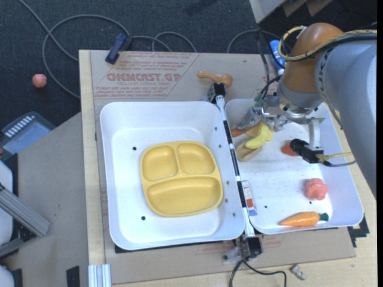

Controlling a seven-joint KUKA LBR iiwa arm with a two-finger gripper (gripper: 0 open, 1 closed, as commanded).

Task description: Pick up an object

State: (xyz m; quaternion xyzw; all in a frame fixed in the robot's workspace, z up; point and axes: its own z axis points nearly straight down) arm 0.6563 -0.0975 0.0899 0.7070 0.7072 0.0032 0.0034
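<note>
The right bin holds several toy foods. A yellow banana-like piece lies at its upper left, with a tan piece just below it and a small orange piece to its left. My gripper hangs low directly over the yellow piece, reaching down from the grey arm with its orange band. A red piece sits mid-bin, a pink lump lies further forward, and a carrot rests near the front rim.
The left bin carries a yellow divided plate. A brown toy lies on the bench behind the bins, and a blue object sits at the bench's back edge. The wall between the bins runs close to the gripper's left.
</note>
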